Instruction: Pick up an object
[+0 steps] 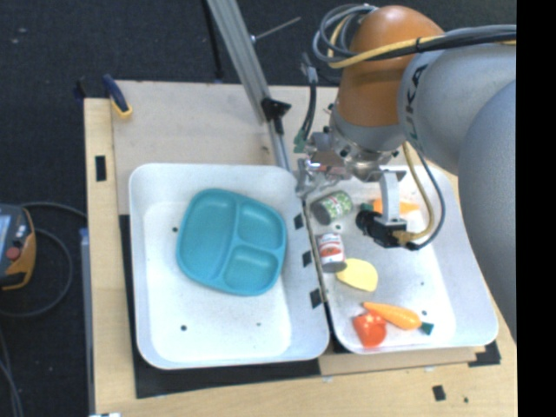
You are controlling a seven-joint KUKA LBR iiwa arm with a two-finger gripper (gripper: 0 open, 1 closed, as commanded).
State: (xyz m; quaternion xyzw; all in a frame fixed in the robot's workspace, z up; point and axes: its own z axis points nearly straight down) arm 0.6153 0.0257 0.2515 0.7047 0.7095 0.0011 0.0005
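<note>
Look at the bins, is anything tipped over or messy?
A little. In the right bin, the green can and the red-and-white can both lie on their sides instead of standing. The carrot and other toy food lie scattered. The blue plate sits flat, at a slant, in the left bin.

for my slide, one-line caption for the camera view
KUKA arm's gripper hovers over a green can in the right bin; teal divided plate in the left bin.

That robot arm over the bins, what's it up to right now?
The arm's end effector hangs over the far left corner of the right bin, just above a small green can. Nothing is visibly gripped. A red-and-white can, yellow piece, carrot and red pepper lie nearby. The left bin holds a teal divided plate.
</note>
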